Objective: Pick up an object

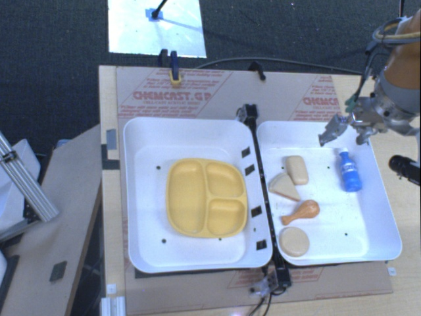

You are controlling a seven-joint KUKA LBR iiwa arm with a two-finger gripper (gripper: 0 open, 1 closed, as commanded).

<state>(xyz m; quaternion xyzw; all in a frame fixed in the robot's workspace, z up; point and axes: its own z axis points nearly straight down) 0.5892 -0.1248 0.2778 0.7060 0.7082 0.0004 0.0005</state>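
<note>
Dark carpet surrounds a bench carrying two white bins side by side. Left bin: one yellow tray with three compartments, lying flat. Right bin: five objects. Blue bottle lies on its side toward the right wall. Tan block, pale wedge, drumstick and round disc sit in a loose column near the divider, wedge and block just beside each other.

Arm enters from the right. Gripper sits over the far edge of the right bin, up-left of the bottle. Fingers look spread, nothing between them. No grasp made yet.

Judged nearest candidate: bottle.

Risks:
- Bottle is round and on its side; off-centre closing could roll it away or squirt it out.
- Bottle is near the wall; a finger may strike the rim on descent.
- Choosing wedge or block: close neighbours, fingers may land on both or push one aside.
- Disc is low and flat; fingers may close above it.
</note>
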